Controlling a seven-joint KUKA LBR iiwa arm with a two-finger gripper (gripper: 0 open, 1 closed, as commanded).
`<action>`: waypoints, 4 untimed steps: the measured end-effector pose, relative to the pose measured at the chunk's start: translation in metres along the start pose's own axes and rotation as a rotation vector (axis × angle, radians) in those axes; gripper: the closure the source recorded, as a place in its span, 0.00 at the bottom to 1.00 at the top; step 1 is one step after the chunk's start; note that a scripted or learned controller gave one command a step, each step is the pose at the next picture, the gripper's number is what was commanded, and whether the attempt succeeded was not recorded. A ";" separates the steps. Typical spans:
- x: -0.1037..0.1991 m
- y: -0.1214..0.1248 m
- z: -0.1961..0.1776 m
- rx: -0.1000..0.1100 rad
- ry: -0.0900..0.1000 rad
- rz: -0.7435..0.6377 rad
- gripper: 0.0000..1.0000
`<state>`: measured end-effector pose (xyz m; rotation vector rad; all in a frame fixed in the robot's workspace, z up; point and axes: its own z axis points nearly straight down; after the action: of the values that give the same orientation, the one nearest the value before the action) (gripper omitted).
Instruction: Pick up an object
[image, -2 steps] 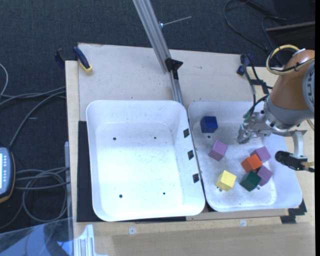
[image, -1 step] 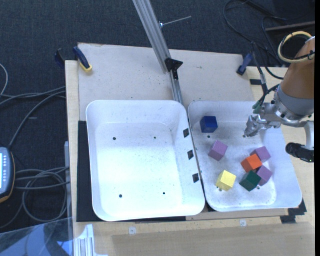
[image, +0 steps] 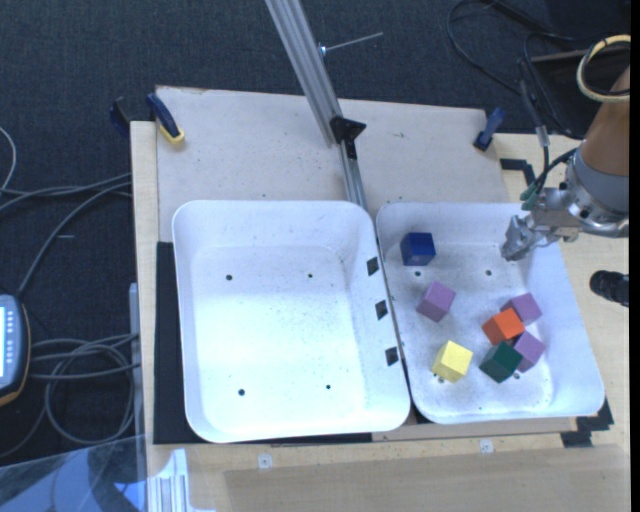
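Camera view shows the claw (image: 516, 246) near the right bin's (image: 470, 400) far edge, gripping nothing; its opening is unclear. Little blocks sit below it. The blue block (image: 418, 248) sits alone near the far edge, so dropping straight over it looks easiest.

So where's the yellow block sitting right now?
In the camera view, the yellow block lies in the right bin, near its front edge, left of the green block and below a purple block.
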<state>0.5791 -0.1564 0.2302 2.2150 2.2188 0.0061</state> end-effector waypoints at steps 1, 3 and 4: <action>0.000 0.002 -0.055 -0.001 0.000 0.000 1.00; 0.106 0.001 -0.058 0.008 0.005 -0.005 1.00; 0.165 0.003 -0.037 0.011 0.005 -0.005 1.00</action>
<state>0.5814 0.0086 0.2670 2.2168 2.2324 -0.0009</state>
